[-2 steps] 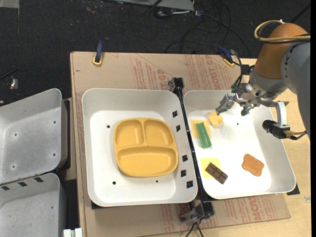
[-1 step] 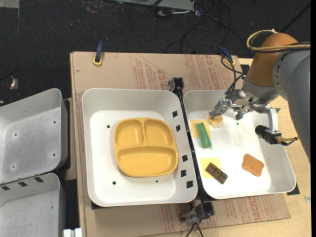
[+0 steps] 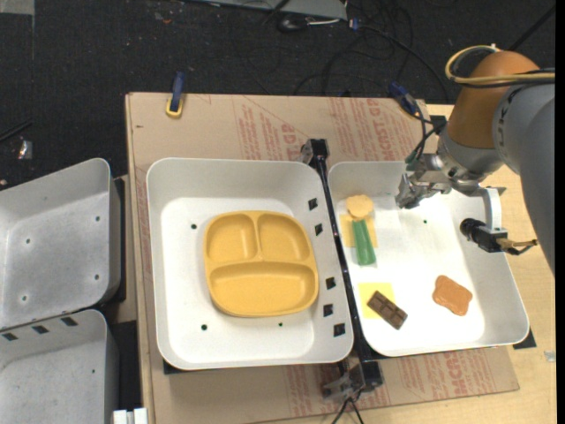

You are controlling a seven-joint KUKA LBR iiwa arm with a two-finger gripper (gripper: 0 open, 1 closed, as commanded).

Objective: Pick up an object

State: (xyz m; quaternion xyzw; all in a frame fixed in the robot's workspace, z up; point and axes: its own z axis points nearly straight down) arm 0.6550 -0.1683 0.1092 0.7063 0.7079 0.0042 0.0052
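The counter [image 3: 238, 122] carries two white bins: the left bin [image 3: 168, 263] holds a yellow divided tray [image 3: 261, 263], and the right bin [image 3: 494, 281] holds a green stick [image 3: 363, 242] touching a round tan piece [image 3: 358, 207], a brown block [image 3: 386, 308] on a yellow card [image 3: 374, 294], and an orange piece [image 3: 452, 295]. The end effector [image 3: 410, 194] hangs over the right bin's far side, just beside the tan piece, carrying nothing; whether it is open or closed cannot be told. The step in hand appears to be the approach, and the next move calls for settling over one object and descending.

Dark speckled floor [image 3: 71, 51] with loose cables [image 3: 371, 25] behind cardboard-topped bench [image 3: 256, 122].
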